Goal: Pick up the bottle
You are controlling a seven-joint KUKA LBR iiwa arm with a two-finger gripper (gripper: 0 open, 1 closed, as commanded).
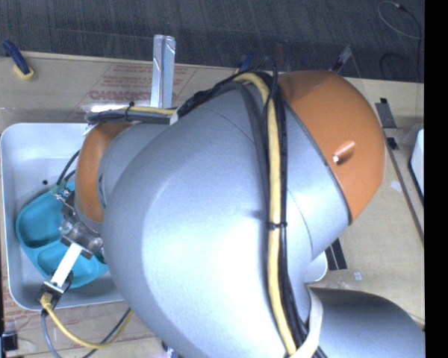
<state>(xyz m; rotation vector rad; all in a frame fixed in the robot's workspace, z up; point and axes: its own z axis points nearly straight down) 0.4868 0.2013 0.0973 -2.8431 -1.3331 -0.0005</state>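
The grey arm [231, 222] takes up most of the camera view and reaches down into the left bin [15, 148]. Its orange wrist band [89, 174] hangs over that bin's middle. Below the band, the gripper [69, 226] sits low against a teal-blue plastic object [36, 226] lying in the bin's lower left. The arm hides part of this object, and I cannot tell whether it is the bottle. More of the teal shape [86, 271] shows under the gripper.
A white tag [63, 268] and a yellow cable [67, 327] trail from the gripper over the bin's front rim. A silver upright post [163, 69] stands behind the bins on the cardboard-coloured bench [52, 80]. The arm covers the right bin.
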